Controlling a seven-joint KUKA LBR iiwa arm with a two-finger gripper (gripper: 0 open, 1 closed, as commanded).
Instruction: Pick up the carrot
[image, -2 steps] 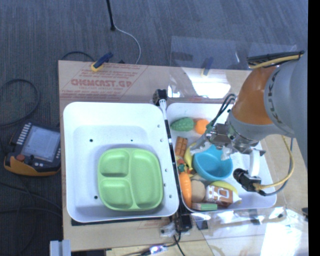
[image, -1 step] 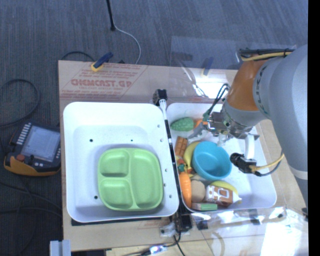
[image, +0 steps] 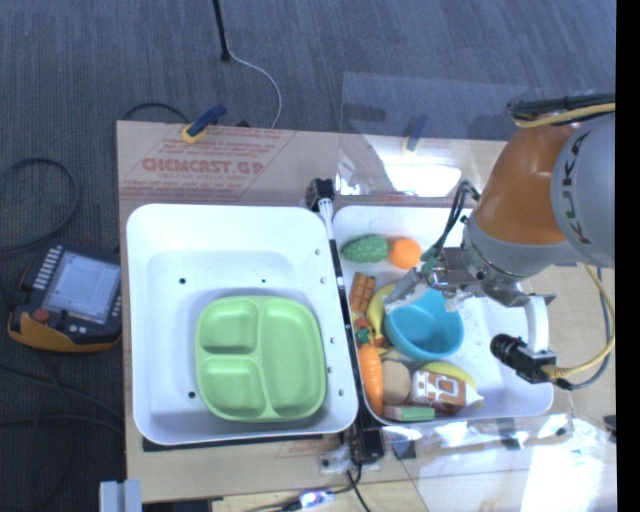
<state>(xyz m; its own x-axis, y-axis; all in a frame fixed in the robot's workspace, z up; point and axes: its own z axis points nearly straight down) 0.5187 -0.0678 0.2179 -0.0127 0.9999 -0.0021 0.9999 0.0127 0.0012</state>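
While my gripper (image: 428, 283) hovers above the blue bowl (image: 425, 330) in the right bin (image: 520, 400), I log the step as approach, nothing held; whether it is wide or narrow I cannot tell. Carrot (image: 371, 374): at the bin's left wall, beside the bowl, long axis along that wall, tip toward the near edge. Next I judge: shift left, descend, align across it.

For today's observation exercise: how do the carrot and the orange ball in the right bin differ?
The carrot is long and tapered; the orange ball is round. The carrot lies near the bin's front left, beside the divider; the ball sits at the back, next to a green vegetable. Both are orange.
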